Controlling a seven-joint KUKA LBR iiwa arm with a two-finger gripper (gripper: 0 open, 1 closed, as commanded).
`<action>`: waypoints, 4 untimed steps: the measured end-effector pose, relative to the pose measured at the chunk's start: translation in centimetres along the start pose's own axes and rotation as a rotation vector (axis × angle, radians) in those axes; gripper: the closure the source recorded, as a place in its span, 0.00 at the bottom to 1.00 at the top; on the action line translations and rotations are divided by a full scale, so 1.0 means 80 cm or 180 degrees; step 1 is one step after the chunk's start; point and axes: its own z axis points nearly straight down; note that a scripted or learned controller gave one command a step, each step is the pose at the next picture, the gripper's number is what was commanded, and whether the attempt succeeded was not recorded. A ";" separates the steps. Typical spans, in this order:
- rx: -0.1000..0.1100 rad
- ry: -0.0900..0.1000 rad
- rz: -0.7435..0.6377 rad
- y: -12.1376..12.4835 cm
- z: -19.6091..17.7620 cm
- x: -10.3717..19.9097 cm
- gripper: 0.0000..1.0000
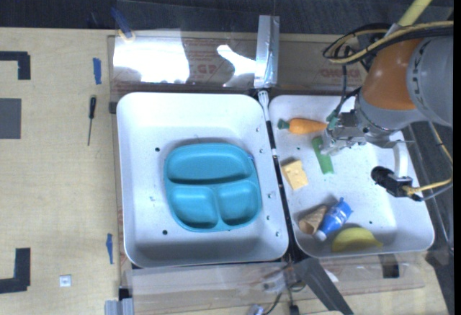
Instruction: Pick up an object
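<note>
Over right bin [403, 234], claw [333, 139] hovers near green stick [323, 158], carrot [307, 126] at 10 o'clock; finger spread unreadable. Risk: crowding, claw nudges carrot, misses.

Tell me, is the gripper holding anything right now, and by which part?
Cannot be told. The gripper sits low over the right bin, right at the green stick beside the carrot, but no grasp is visible.

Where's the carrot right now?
The carrot lies at the far end of the right bin, near the divider, just left of the pincer and above the cheese cube.
</note>
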 end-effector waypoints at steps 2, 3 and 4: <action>0.0029 0.0005 -0.0275 0.007 0.028 -0.005 0.00; 0.0005 -0.0001 -0.0276 0.010 0.012 -0.004 1.00; 0.0028 0.0009 0.0246 0.036 -0.097 0.074 1.00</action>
